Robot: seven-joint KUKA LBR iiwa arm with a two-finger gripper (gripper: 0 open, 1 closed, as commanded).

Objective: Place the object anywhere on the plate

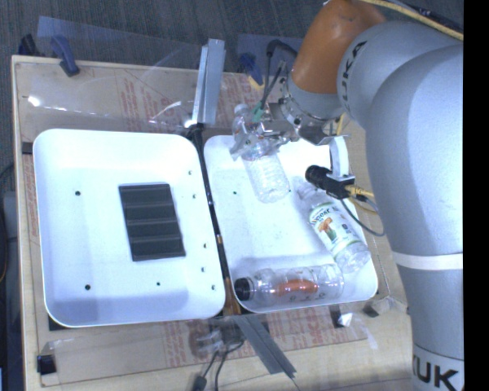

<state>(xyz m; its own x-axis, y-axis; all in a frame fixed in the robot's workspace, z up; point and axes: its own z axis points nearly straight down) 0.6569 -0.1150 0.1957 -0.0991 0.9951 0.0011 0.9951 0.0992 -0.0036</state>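
Gripper (257, 133) jaw state cannot tell, at top of clear plastic bottle (266, 169) in right bin (228, 218); bottle looks light, slippery, crushable, best taken at neck; dark ribbed plate (151, 221) in left bin (65, 161)

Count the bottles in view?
3, all in the right bin: a clear bottle at the gripper near the far end, a labelled one along the right side, one with a black cap along the near wall. The arm may hide more.
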